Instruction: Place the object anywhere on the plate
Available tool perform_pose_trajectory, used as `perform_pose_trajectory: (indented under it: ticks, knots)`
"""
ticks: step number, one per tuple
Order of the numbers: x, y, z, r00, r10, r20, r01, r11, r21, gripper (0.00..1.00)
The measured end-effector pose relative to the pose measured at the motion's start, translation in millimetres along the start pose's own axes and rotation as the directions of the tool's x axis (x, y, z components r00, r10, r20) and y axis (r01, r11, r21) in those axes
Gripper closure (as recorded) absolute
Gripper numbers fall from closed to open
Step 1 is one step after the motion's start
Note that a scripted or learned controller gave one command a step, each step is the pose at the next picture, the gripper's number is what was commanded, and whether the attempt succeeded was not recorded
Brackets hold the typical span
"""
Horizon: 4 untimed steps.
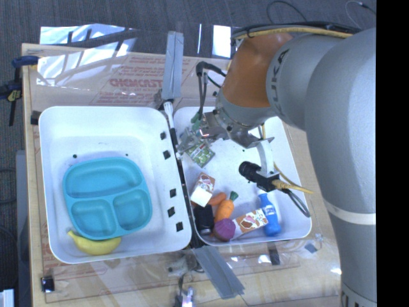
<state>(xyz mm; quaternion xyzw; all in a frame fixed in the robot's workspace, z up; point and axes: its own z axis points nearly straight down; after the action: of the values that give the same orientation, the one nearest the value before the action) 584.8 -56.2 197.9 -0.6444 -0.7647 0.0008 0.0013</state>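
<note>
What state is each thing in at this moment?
Plate: flat in the left bin.
Banana: lying at the plate's near rim, not on it.
Gripper: low over the right bin, at its far left.
Carton: tilted, at the pile's far edge.
Carrot: lying in the pile.
Bottle: on its side.

Blue plate (102,179), yellow banana (94,244), grey arm (319,82)

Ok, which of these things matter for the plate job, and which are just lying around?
Job: blue plate; tool; green packet by the tool, probably the object.
Lying about: banana, carrot, blue bottle, purple item, small carton.
</note>
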Motion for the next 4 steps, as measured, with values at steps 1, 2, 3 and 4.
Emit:
perform_pose_trajectory:
  ticks: [1,2,3,4]
  knots:
    - [57,-9,8,0.995,-0.1,0.0,0.1,0.995,0.003,1.0]
    - [142,-3,8,0.989,-0.151,0.001,0.151,0.989,0.003,1.0]
    - [142,-3,8,0.989,-0.15,0.001,0.15,0.989,0.002,0.0]
    - [205,-47,5,0.975,-0.22,0.002,0.22,0.975,0.0,0.0]
